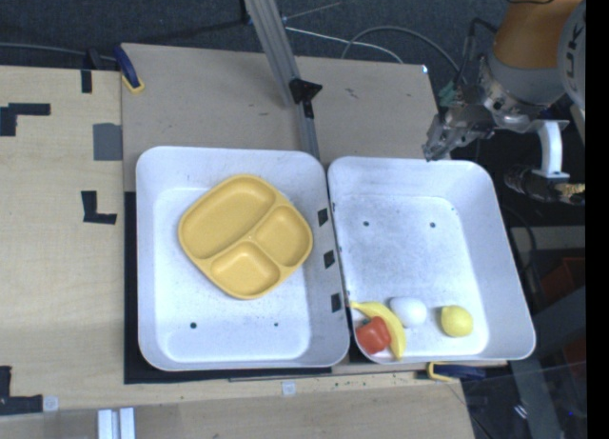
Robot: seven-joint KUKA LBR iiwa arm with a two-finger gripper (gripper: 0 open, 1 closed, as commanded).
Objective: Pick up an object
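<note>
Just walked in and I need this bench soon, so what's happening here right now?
A robot arm is set to pick up an object, but nothing is in its grasp yet. Its gripper hangs at the far rim of the right bin. The pickable things sit along that bin's near edge: a banana, a red piece, a white ball and a lemon. The left bin holds a yellow divided plate.
</note>
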